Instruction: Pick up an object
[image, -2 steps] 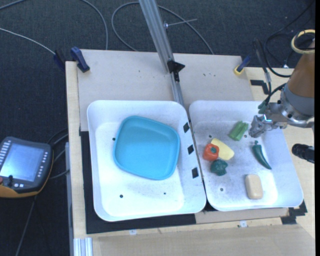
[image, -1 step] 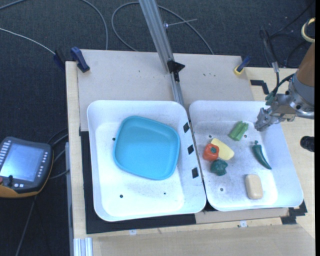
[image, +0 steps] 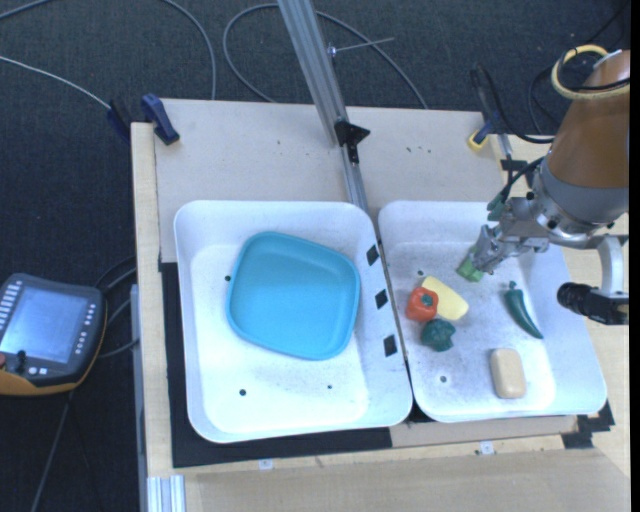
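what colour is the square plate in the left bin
Light blue: the square plastic plate in the left white bin, seen best in the camera view.

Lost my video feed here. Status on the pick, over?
Tool low in right bin, at a small green piece. Grasp not confirmed. Orange-yellow toy, dark green pepper, tan block lie close by.
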